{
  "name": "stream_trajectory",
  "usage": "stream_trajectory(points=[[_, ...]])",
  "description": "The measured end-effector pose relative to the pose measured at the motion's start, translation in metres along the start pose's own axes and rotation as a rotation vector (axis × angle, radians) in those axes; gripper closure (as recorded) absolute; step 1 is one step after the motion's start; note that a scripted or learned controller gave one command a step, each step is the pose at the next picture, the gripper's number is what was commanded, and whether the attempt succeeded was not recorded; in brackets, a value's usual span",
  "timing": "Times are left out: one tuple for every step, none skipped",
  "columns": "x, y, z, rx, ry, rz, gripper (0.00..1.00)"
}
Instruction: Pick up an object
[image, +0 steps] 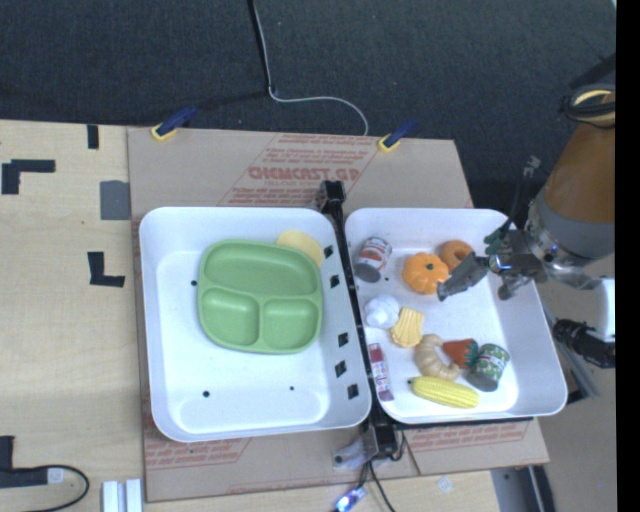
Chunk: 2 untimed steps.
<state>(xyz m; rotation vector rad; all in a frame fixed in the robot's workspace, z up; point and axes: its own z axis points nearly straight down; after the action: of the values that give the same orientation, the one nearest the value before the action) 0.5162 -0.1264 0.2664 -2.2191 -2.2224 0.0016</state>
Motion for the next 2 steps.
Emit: stream_trajectory(points=[[0.023, -0.005, 0.168, 0.013, 0.003, -0.001, 0.0], [0.022, -0.002, 0.15, 0.004, 0.002, 0.0, 1.0]])
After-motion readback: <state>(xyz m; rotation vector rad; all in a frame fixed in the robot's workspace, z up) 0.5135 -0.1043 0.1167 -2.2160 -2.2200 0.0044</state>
